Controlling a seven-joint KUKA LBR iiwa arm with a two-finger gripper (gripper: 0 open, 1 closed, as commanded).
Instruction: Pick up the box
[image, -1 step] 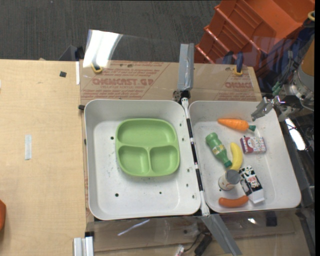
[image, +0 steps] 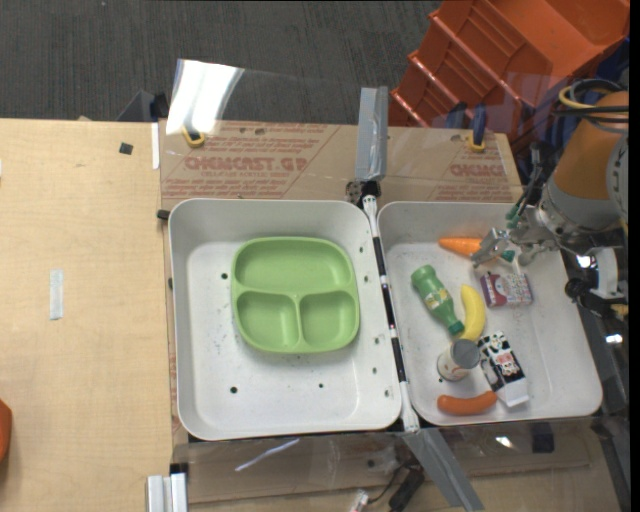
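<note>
- Wooden bench (image: 70, 300), two shallow white bins side by side; cardboard sheet behind them, orange structure at the top right, cut off by the frame.
- Left bin (image: 195, 390): one green three-compartment plate (image: 296, 293).
- Right bin (image: 570, 395): carrot (image: 461, 245), green bottle (image: 436, 297), banana (image: 472, 310), small can (image: 459, 360), black-and-white carton (image: 502, 368), orange sausage-shaped item (image: 467, 403) near the front rim.
- Box (image: 505, 289): small, purple and white, lying flat just right of the banana; print too small to read.
- Gripper (image: 500, 250): low over the box's far edge, arm entering from the right. Whether its fingers are spread or pressed together cannot be told; contact with the box unclear.
</note>
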